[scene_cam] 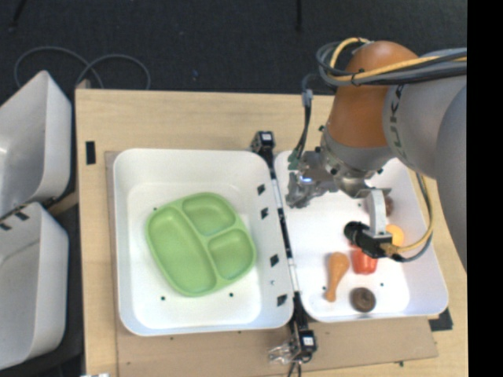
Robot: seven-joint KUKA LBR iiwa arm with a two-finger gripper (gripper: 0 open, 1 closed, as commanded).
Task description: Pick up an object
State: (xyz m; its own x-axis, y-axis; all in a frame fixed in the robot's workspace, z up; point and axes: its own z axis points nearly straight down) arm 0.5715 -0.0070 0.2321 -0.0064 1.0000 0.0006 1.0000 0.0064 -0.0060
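The right bin [420, 285] holds three small things near its front. An orange drumstick-shaped piece [335, 273] lies tilted, with a red block [364, 262] just to its right and a round brown disc [362, 298] below it. My gripper [299, 192] hangs over the bin's back left corner, close to the divider between the bins. It is well apart from all three things, up and to their left, and nothing shows in it.
A green three-compartment plate [201, 242] lies in the middle of the left bin [134, 305]. The arm's grey and orange body [369, 108] covers the back of the right bin. Small black clips line the divider [280, 242].
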